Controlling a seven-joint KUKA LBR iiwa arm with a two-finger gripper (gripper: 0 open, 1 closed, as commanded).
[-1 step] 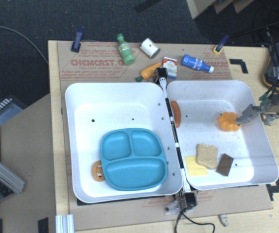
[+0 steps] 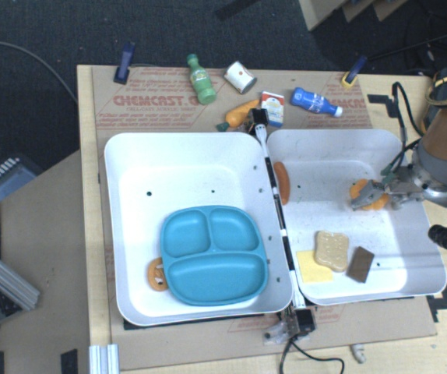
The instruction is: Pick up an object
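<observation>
**Camera view: gripper at an orange piece in the right bin**

Camera view shows the gripper (image 2: 371, 192) reaching in from the right, low over the right bin (image 2: 410, 283), near the middle of that bin's far half. Its dark fingers are small and blurred here, and how far apart they stand cannot be told. An orange piece (image 2: 363, 194) lies right at the fingertips, partly covered by them, so it is unclear whether the fingers clasp it or only touch it. Its shape is hard to make out.

The arm's upper part is cut off by the right edge of the picture.

Elsewhere in the right bin, an orange sausage-like item (image 2: 283, 182) lies against the left wall. Near the front edge sit a yellow slice (image 2: 311, 267), a tan cracker (image 2: 332, 250) partly over it, and a brown block (image 2: 360, 263) just beside the cracker, all well apart from the fingers.

The left bin (image 2: 130, 209) carries a blue divided plate (image 2: 212, 254) toward its front edge, with a small pretzel (image 2: 156, 274) peeking from under the plate's left side.

Beyond the bins, on the board's far edge, lie a green bottle (image 2: 202, 79), a white can (image 2: 240, 76), a small carton (image 2: 272, 107) and a blue bottle (image 2: 315, 102).
</observation>
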